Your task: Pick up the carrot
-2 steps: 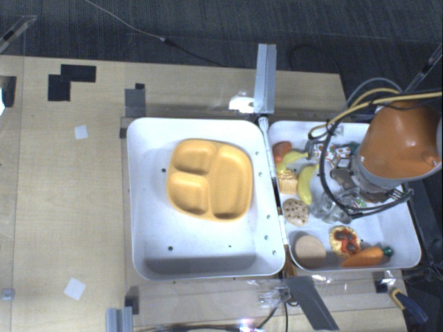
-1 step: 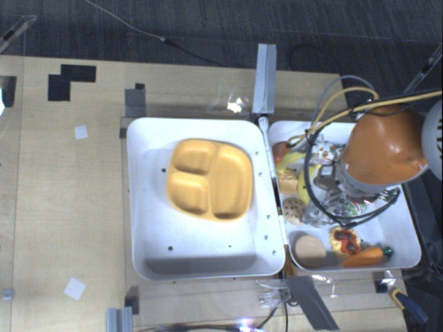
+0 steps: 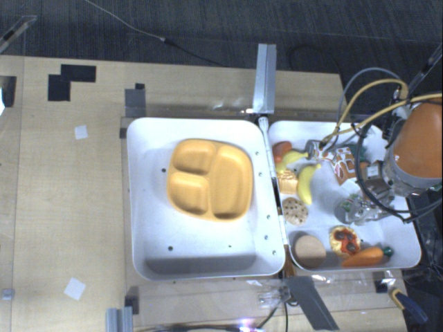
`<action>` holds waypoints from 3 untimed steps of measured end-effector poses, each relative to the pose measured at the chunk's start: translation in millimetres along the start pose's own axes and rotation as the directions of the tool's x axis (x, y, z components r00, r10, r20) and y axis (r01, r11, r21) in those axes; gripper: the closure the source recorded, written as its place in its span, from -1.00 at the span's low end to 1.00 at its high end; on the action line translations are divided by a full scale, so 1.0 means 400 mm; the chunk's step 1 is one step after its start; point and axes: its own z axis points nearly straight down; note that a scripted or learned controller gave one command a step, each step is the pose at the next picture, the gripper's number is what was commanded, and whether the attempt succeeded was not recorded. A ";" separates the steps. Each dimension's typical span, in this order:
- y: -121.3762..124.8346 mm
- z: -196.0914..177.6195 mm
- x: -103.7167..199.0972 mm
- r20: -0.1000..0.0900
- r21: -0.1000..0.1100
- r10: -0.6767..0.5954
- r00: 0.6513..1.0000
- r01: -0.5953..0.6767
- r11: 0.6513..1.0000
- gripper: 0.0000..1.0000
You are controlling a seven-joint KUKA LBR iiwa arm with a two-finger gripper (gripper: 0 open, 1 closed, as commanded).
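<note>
Carrot (image 3: 363, 256) lies lengthwise along the right bin (image 3: 408, 251) near edge, toward that edge from the gripper (image 3: 360, 209); finger state cannot be determined.

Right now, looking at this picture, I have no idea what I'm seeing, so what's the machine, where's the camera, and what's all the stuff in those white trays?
One camera looks down at a slant on a wooden bench. The grey and orange thing at the right is a robot arm; its gripper hangs over the right bin. That bin holds toy food: a banana, a cookie, a carrot near the front edge, and more. The left bin holds a yellow divided plate. The carrot lies in the bin, apart from the gripper, so it is not held.
</note>
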 end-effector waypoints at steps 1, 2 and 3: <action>0.035 0.102 -0.124 -0.002 0.015 -0.185 0.983 0.185 0.983 1.00; -0.124 0.115 -0.029 0.000 0.004 -0.481 0.877 0.481 0.877 1.00; -0.169 0.116 -0.241 0.004 0.006 -0.564 0.826 0.564 0.826 1.00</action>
